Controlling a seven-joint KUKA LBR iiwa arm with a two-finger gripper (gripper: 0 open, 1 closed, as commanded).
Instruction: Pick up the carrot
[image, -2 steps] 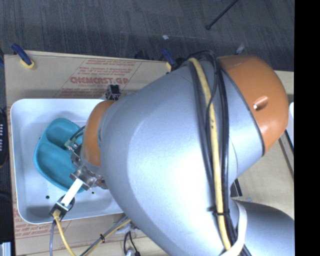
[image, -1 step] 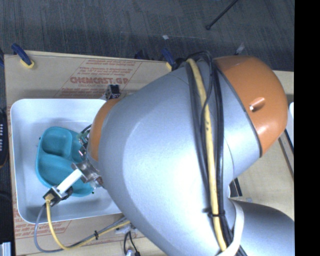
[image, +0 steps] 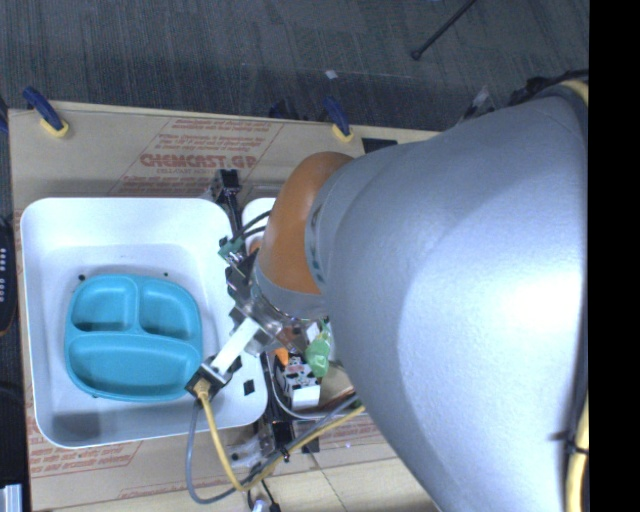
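Arm (image: 450, 290), grey w/ orange band (image: 290, 235), is reaching in from the right and covering most of the right bin (image: 258, 212); just a sliver of that bin's white rim is showing at the band's left edge. Gripper (image: 300, 375) is sitting low under the wrist amid cables and brackets, over the right bin's near-left part. Can't tell how it's set, the wrist hardware is blocking it. Carrot: a small orange bit (image: 283, 354) is peeking out beside a green piece (image: 319, 353) right by the gripper, prob. the carrot but too small to be sure; can't tell if it's touching the gripper.

Left bin (image: 40, 300) is holding a blue tray (image: 130, 335) w/ three compartments, lying flat in the bin's middle. A white bracket w/ a yellow cable (image: 215, 425) is hanging over the bins' shared edge, near the tray's right corner. Cardboard (image: 190, 155) is lying under both bins on the desk, clamped w/ blue clips (image: 45, 110) at the far edge.
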